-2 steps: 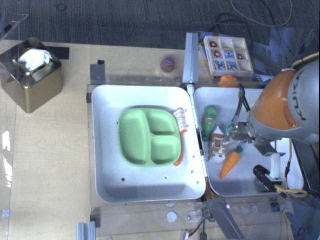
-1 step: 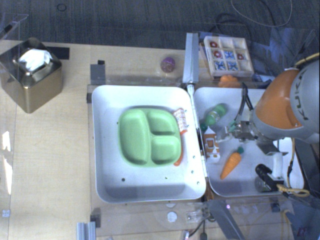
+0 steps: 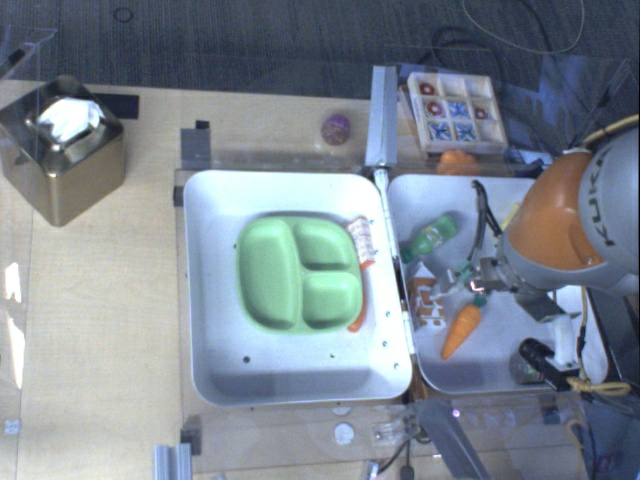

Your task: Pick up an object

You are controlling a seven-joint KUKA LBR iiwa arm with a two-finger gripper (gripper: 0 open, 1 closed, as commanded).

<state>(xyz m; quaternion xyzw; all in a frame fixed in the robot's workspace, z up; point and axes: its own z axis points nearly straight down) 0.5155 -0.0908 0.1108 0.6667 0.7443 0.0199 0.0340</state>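
My gripper [image 3: 474, 280] hangs low over the middle of the right bin [image 3: 500, 193], with the arm's orange band just to its right. An orange carrot [image 3: 459, 331] lies directly below it, its top end touching or very near the gripper tip. A green bottle [image 3: 432, 236] lies up and to the left of the gripper. A small brown-and-white patterned piece [image 3: 425, 301] rests by the bin's left wall. Nothing shows between the gripper and any object.
The left bin [image 3: 215, 358] holds a green divided plate [image 3: 298, 272], a small red-and-white packet [image 3: 361, 240] at its right edge and an orange bit [image 3: 356, 321] under its corner. A tic-tac-toe board [image 3: 455, 111] and a purple ball [image 3: 336, 128] sit behind the bins. A brown box [image 3: 62, 163] stands far left.
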